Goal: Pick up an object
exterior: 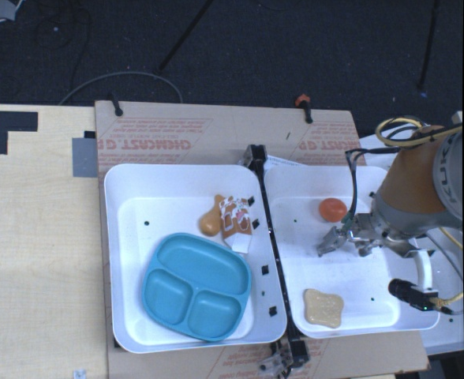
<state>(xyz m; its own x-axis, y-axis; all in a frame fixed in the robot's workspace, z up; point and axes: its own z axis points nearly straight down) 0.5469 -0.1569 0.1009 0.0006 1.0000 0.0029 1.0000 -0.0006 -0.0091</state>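
Arm (441,184): grey shell w/ wide orange band above wrist. Yellow + black cables loop off top, thin black cable down left side. Gripper (336,242): grey metal, slim fingers. Black part w/ white bracket near side.

Red print on cardboard sheet (216,136) beneath both bins, upside down in camera view: one block at upper left reading roughly "CHEMCRST", second block at upper right partly legible, "G.P". Fainter red print on lower cardboard edge, illegible. No other readable markings.
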